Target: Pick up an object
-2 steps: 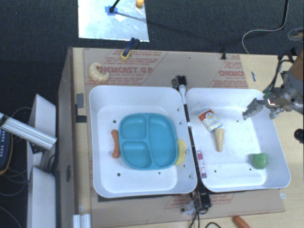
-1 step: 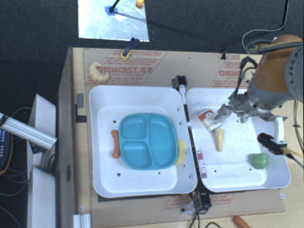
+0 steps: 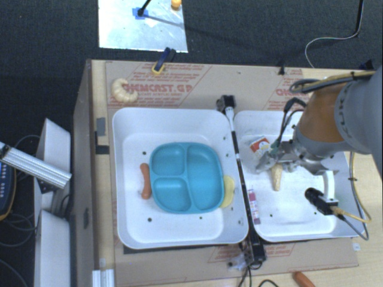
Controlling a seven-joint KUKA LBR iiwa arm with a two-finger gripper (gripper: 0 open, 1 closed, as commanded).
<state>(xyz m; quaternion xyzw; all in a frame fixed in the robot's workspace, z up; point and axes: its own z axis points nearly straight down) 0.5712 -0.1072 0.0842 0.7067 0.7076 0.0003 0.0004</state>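
In the right bin (image 3: 299,229), my gripper (image 3: 267,162) hangs low over the floor, left of centre. A cream cone-shaped object (image 3: 277,177) lies just below and right of it, close to the fingertips or touching them. A small red and white object (image 3: 259,144) lies just above the gripper. The left bin (image 3: 128,178) holds a blue divided plate (image 3: 182,178). An orange sausage (image 3: 145,180) lies left of the plate, and a yellow piece (image 3: 229,190) peeks out from under its right rim.
A small pink-striped packet (image 3: 252,201) lies by the divider between the bins. On the cardboard behind the bins are a cream curled object (image 3: 122,89) and a blue and yellow item (image 3: 162,61). An orange object (image 3: 303,278) lies in front of the bench.
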